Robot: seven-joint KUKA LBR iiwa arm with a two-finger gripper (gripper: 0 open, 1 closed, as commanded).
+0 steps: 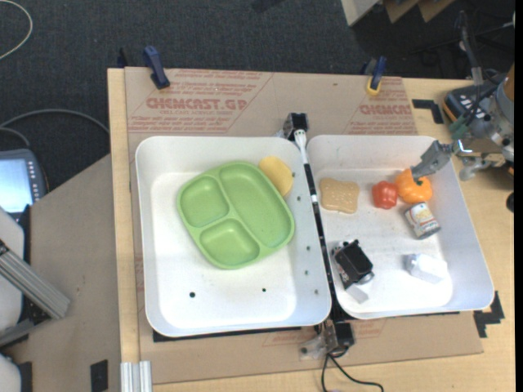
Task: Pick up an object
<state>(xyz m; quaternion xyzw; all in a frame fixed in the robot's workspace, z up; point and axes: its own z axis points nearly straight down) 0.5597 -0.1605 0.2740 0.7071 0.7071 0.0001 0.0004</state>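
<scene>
White bins: two shallow bins are seen side by side on the bench; the left bin and the right bin touch along a middle edge.
Landmark: the orange pepper in the right bin is used for all places below.
Gripper: the gripper is seen just above and to the right of the orange pepper, close to it, over the far right part of the right bin.
Jaws: it cannot be told how wide they are, and nothing is seen held between them.
Red tomato: the red tomato is placed just left of the orange pepper, touching or almost touching it.
Small can: the small can is laid on its side just below the orange pepper.
Bread slice: the tan bread slice is found farther left of the orange pepper, past the tomato.
Black thing: a black thing is seen below and left of the orange pepper.
White thing: a small white thing is seen well below the orange pepper.
Green tray: the green tray is laid far left of the orange pepper, in the left bin.
Yellow thing: a round yellow thing is seen at the tray's upper right corner, touching it.
</scene>
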